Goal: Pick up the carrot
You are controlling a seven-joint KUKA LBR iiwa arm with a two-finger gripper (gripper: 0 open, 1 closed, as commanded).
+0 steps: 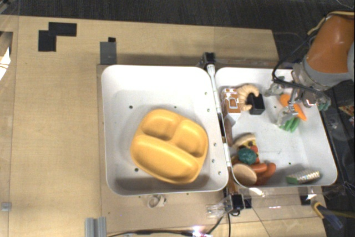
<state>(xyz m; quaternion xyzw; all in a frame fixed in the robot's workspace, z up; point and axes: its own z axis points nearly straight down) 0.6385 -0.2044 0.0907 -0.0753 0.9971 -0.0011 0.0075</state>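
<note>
Reaching in from 3 o'clock across the wooden worktop (pixel 55 119), with the orange-banded arm (pixel 330 50) bending down over the right bin (pixel 324 144). Hanging the claw (pixel 294 104) low at the bin's 1 o'clock corner, directly over the carrot (pixel 300 112). Lying there on the white floor, the carrot, with its orange body partly hidden under the claw and its green top (pixel 289 125) pointing toward 7 o'clock. Leaving open whether the claw is released or clenched: impossible to tell from this slant, and equally unclear whether the carrot is being touched.

Crowding the same bin's 9 o'clock wall with a brown waffle-like piece (pixel 232 101) and a pale curved toy (pixel 248 90) touching a small black piece (pixel 256 103), all well apart from the carrot. Piling up at the bin's 7 o'clock corner: a green toy vegetable (pixel 248 156), a red sausage-like piece (pixel 266 169) and a round beige piece (pixel 244 174), pressed together. Resting near the 5 o'clock corner, a small silvery object (pixel 303 176).

Filling much of the left bin (pixel 119 97) with a big yellow loaf-shaped toy (pixel 169 144), sitting slightly toward 5 o'clock.
</note>
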